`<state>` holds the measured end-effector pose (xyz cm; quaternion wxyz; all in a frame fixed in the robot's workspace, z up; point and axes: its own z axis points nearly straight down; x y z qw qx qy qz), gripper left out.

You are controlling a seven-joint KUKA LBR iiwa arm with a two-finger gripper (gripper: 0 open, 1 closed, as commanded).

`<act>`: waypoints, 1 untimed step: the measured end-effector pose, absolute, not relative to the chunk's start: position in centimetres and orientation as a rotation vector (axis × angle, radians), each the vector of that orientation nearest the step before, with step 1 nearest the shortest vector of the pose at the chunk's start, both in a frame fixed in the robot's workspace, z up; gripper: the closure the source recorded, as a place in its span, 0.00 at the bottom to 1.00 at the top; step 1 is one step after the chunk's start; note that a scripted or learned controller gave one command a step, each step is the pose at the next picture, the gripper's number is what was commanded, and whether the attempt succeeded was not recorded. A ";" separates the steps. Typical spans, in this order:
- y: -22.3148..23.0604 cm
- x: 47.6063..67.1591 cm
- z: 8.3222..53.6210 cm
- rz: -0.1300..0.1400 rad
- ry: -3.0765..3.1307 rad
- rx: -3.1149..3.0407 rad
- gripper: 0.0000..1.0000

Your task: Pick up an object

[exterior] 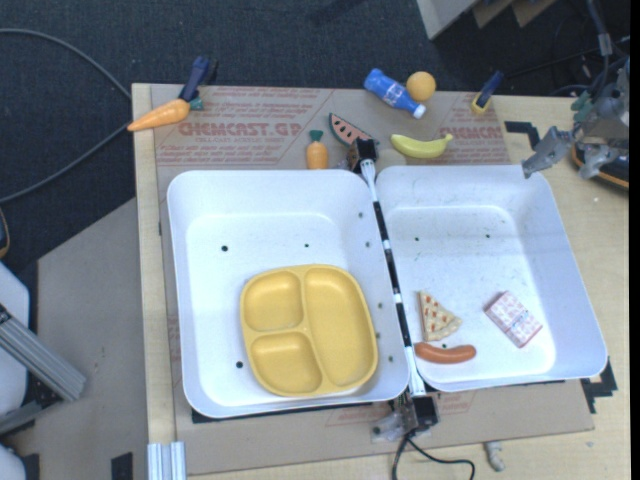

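The right bin (pixel 500 218) holds a pizza slice (pixel 437 316), a red sausage (pixel 445 352) and a pink-and-white packet (pixel 513 319), all near its front edge. The left bin (pixel 200 218) holds a yellow divided plate (pixel 307 328). My gripper (pixel 548 153) hangs at the far right corner of the right bin, just outside its rim, well away from the three items. Nothing shows in its grasp.
Behind the bins on the cardboard lie a banana (pixel 420 145), a blue bottle (pixel 392 91), an orange ball (pixel 421 84), a watermelon slice (pixel 346 128), a small carrot (pixel 317 154) and a larger carrot (pixel 160 116). Blue clamps (pixel 488 90) hold the board's far edge.
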<state>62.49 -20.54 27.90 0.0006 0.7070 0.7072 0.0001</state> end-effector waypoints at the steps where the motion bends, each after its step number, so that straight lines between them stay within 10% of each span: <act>1: -16.3 57.0 24.6 0.000 2.223 2.221 0.00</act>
